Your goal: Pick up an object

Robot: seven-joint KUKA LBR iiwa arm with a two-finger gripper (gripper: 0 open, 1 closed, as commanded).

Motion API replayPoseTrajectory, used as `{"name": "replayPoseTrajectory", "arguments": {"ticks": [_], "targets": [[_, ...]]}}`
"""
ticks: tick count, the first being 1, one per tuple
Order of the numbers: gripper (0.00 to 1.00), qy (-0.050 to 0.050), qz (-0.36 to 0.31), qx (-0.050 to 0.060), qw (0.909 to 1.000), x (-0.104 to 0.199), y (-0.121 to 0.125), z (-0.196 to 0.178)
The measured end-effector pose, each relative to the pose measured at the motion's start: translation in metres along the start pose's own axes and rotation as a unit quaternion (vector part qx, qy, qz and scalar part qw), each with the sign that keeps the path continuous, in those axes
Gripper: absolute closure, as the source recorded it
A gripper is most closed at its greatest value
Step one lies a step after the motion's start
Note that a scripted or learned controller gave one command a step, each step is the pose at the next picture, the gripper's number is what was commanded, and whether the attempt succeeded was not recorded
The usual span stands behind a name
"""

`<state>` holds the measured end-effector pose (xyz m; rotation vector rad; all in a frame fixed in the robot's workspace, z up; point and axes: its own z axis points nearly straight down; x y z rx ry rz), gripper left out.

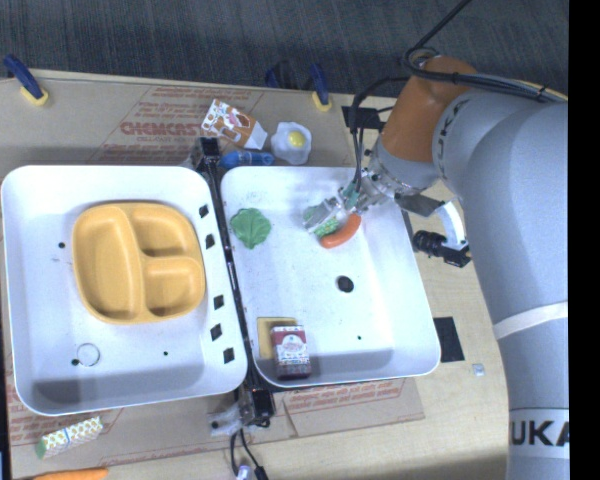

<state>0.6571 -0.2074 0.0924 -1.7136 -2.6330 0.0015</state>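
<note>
In the right bin (380,308) lie an orange carrot-like piece (341,231), a green leafy piece (250,226), a small black disc (345,285) and a red-labelled box (291,349) near the front wall. My gripper (325,215) reaches in from the right, low over the bin's upper right part, its tip right at the orange piece. The orange piece lies just below and against the fingers; whether it sits between them is unclear.
The left bin (30,268) holds a yellow divided tray (140,260). Behind the bins sit a small printed carton (225,123), a blue item (246,157) and a white-and-yellow egg toy (293,141). The arm's grey body (510,218) covers the bench right of the bin.
</note>
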Motion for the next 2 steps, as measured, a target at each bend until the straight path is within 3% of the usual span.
{"name": "replayPoseTrajectory", "arguments": {"ticks": [1, 2], "targets": [[1.0, -0.001, -0.002, 0.0, 1.0, 0.0, 0.0, -0.011], [1.0, 0.0, 0.093, 0.001, 0.9957, 0.058, -0.03, -0.109]]}}
